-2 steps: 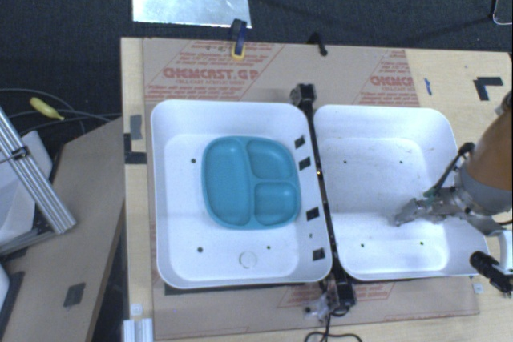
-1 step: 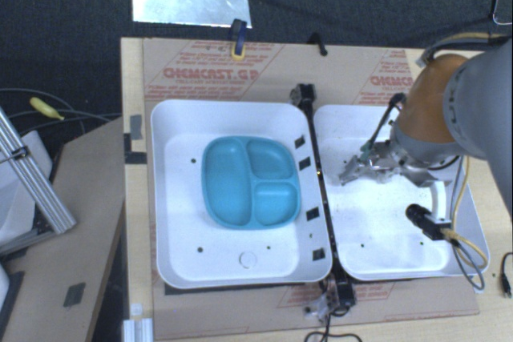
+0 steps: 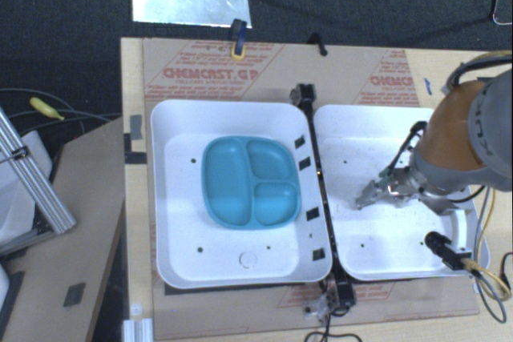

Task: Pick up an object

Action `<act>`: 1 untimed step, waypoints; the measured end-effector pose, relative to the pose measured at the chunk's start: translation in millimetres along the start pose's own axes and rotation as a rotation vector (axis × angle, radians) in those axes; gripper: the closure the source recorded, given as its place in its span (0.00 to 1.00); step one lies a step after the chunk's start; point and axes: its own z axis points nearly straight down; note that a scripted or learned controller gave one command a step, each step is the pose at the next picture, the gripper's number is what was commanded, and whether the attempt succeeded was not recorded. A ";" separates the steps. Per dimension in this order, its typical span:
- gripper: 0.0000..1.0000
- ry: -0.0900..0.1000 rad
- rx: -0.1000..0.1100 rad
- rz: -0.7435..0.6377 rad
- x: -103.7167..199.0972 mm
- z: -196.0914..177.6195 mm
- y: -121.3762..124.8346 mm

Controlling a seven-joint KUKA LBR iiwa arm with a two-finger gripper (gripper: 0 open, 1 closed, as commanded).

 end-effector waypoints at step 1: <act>1.00 -0.001 -0.007 -0.004 1.4 -11.3 3.2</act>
